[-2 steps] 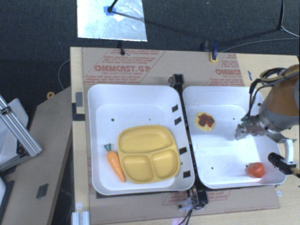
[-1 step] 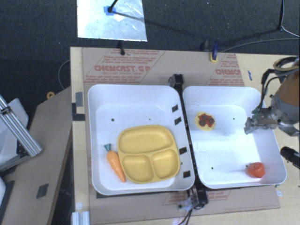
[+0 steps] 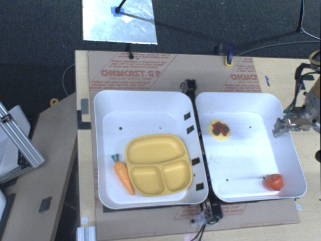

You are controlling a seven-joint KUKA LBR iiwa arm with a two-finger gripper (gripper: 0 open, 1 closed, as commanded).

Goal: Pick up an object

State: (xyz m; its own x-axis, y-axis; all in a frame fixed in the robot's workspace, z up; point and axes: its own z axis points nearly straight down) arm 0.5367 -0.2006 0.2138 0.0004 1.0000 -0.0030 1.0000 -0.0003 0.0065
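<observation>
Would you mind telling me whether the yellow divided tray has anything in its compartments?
Empty. All three compartments of the yellow tray show bare yellow; the carrot lies beside it on the left bin floor.

Left shallow white bin point(image 3: 108, 134): yellow three-compartment plastic plate point(image 3: 158, 163) toward the front, orange toy carrot point(image 3: 123, 176) touching its left edge. Right shallow white bin point(image 3: 261, 107): small yellow disc with dark red topping point(image 3: 219, 129) rear left; red toy tomato point(image 3: 273, 182) front right corner.
</observation>
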